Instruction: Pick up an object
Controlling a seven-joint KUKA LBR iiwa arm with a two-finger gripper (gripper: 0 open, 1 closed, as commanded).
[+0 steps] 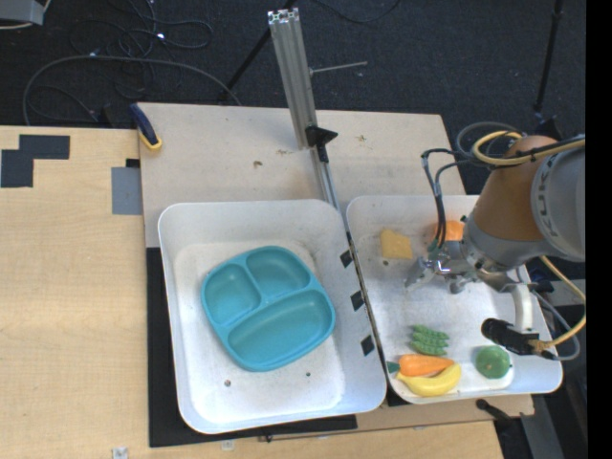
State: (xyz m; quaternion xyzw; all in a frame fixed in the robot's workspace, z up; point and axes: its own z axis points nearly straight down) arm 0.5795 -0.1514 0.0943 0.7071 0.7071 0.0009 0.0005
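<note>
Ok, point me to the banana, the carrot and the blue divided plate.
banana (432, 382): camera view, middle of its yellow curve.
carrot (424, 364): camera view, middle of its orange body.
blue divided plate (270, 340): camera view, floor of its largest compartment.

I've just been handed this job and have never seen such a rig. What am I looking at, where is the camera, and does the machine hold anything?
One fixed camera looks down at a slant on two shallow white bins. The left white bin holds a turquoise divided plastic plate. The right white bin holds a yellow block, green pea pods, an orange carrot, a yellow banana and a green round fruit. The grey robot arm reaches in from the right; its claw hangs beside the block. I see nothing in it.
</note>
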